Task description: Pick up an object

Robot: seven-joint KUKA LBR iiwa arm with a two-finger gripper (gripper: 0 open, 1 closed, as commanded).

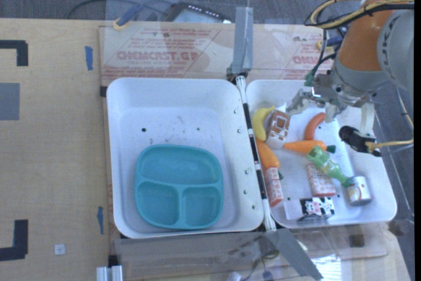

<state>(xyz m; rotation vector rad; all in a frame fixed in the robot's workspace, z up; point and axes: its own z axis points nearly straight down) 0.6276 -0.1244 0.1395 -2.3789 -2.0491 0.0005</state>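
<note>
My gripper (312,105) hangs over the far part of the right bin (385,197), fingers spread and open, nothing between them. Just below it lie a curved orange piece (314,124), a carrot (304,147) and a small brown-and-white carton (279,127) beside a yellow banana (261,120). Nearer the front are a green bottle (329,166), a silver can (358,191), a pinkish box (320,181), a black-and-white cow-patterned box (318,207) and a red tube (273,185) along the left wall.
The left bin (174,102) holds a teal divided plate (179,186). A grey divider post (243,43) stands between the bins at the back. Cables (342,6) loop above the arm's orange band (365,43). A black part (352,136) sticks out at the right bin's right side.
</note>
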